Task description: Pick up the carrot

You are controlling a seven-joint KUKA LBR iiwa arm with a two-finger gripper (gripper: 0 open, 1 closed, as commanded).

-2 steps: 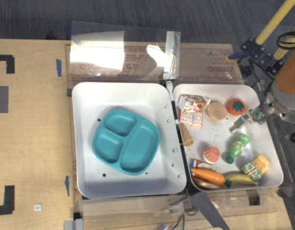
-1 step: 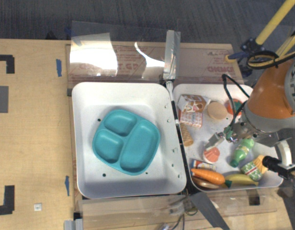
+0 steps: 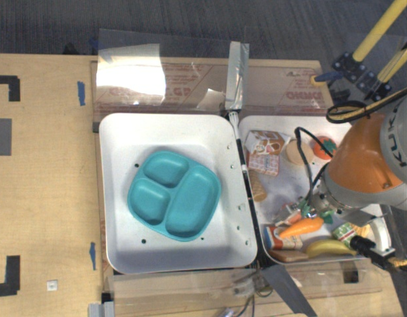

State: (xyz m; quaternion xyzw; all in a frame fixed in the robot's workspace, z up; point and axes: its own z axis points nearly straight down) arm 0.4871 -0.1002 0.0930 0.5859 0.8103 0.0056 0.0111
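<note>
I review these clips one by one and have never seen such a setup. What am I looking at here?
One camera looks down at a slant on a bench with two white bins. The left bin holds a teal divided plate. The right bin holds toy food: a carrot, a banana, a small carton. The grey and orange shape at right is a robot arm; its gripper hangs just above the carrot. Whether anything is held cannot be told.

One fixed overhead camera, slanted over both bins [image 3: 124,127]
</note>
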